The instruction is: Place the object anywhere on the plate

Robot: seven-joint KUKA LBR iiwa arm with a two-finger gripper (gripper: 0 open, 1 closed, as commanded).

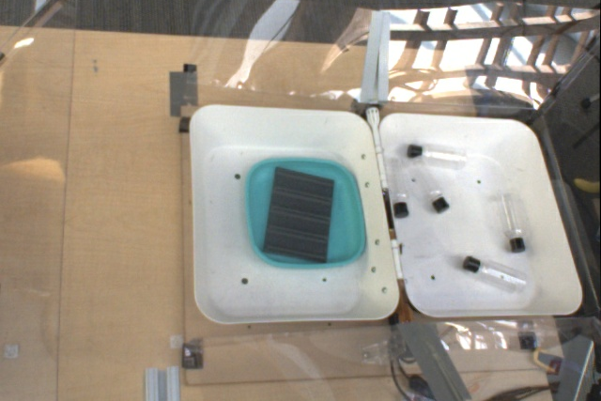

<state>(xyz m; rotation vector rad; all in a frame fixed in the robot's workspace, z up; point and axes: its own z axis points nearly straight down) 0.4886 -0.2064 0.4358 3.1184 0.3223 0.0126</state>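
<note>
Teal plate (256, 211) already carries the block (299, 216); I fear a clumsy brush could drag it off. Claw's state I cannot tell.

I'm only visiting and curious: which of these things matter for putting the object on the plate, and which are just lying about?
Part of the job:
- teal plate, in the left bin
- dark ribbed block, lying on that plate

Just lying about:
- small clear vials with black caps, scattered in the right bin
</note>
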